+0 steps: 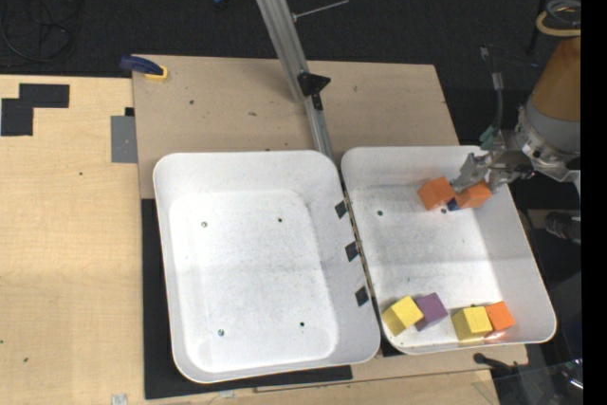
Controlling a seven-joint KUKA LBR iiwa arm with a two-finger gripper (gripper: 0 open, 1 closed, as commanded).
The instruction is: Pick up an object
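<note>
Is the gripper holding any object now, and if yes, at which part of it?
It cannot be told. The gripper sits low among two orange blocks in the right bin, but no block is clearly between its jaws.

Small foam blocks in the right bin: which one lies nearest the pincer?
The orange foam block at the bin's far side; the others sit along the near edge.

Even overhead light falls on the worktop (237,100) and leaves both white bins bright, the left bin (248,261) nearly washed out, with a darker band across its upper part. The floor beyond is dim. Shadows are soft and short. Focus is slightly soft and grainy throughout.
</note>
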